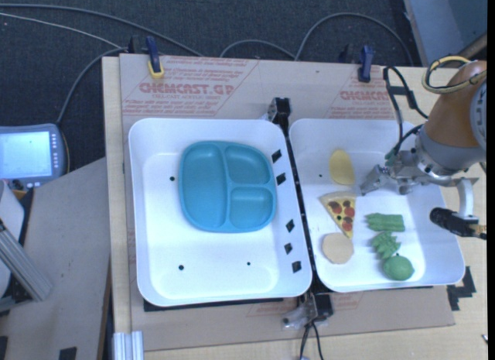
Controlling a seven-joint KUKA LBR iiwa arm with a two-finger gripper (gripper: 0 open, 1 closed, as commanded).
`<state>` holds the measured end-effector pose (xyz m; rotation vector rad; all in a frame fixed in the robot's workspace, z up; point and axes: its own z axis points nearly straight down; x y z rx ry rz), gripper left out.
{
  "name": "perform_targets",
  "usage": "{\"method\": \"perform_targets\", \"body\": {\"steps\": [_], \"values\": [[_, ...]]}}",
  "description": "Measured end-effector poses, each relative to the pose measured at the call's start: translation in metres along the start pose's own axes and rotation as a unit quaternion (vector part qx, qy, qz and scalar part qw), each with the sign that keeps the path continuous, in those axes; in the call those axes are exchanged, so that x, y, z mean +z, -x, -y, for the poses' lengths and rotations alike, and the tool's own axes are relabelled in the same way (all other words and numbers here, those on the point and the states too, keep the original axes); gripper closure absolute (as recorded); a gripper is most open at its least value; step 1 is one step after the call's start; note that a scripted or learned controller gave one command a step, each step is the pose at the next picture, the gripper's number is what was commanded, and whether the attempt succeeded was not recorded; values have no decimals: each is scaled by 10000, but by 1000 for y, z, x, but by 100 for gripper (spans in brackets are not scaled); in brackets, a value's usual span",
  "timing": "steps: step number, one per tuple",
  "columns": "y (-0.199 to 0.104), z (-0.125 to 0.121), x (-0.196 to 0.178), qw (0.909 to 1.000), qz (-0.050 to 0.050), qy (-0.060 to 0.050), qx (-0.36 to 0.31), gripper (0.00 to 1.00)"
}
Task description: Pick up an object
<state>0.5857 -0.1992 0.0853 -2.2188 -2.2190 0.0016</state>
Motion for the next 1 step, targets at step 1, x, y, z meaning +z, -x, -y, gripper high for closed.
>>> {"method": "perform_targets", "body": {"steps": [1], "values": [[0, -1, -11, 10000, 0, 13, -1, 100]]}}
